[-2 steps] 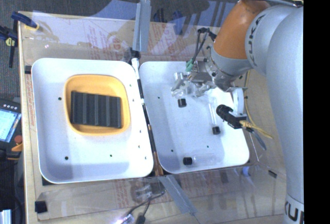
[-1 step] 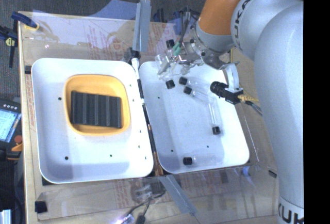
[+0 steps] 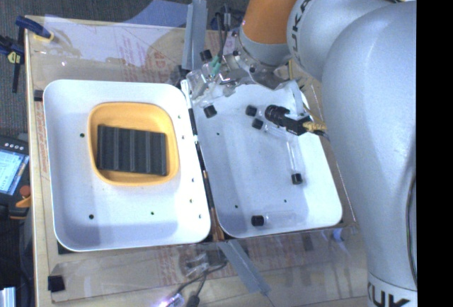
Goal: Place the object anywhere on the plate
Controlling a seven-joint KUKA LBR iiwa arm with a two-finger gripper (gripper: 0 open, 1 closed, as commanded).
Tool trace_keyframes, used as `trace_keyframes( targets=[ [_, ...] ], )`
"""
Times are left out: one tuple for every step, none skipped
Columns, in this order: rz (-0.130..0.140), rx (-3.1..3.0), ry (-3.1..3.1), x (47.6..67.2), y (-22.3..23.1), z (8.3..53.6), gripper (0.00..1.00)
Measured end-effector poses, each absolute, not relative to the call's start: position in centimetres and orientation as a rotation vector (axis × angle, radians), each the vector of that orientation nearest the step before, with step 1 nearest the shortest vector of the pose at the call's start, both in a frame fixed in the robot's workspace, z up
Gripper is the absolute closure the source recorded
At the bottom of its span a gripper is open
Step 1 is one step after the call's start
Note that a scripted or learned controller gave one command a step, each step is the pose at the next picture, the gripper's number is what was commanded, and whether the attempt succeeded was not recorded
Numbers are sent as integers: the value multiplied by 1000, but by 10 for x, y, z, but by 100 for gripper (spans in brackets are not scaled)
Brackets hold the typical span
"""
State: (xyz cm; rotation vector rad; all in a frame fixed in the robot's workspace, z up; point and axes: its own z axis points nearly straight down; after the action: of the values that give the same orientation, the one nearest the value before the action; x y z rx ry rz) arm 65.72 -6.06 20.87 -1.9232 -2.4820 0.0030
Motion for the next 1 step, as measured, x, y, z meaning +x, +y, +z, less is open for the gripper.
trace_keyframes(
  targets=[
    [9, -1805, -2562, 625, -47, 187, 100]
  ],
)
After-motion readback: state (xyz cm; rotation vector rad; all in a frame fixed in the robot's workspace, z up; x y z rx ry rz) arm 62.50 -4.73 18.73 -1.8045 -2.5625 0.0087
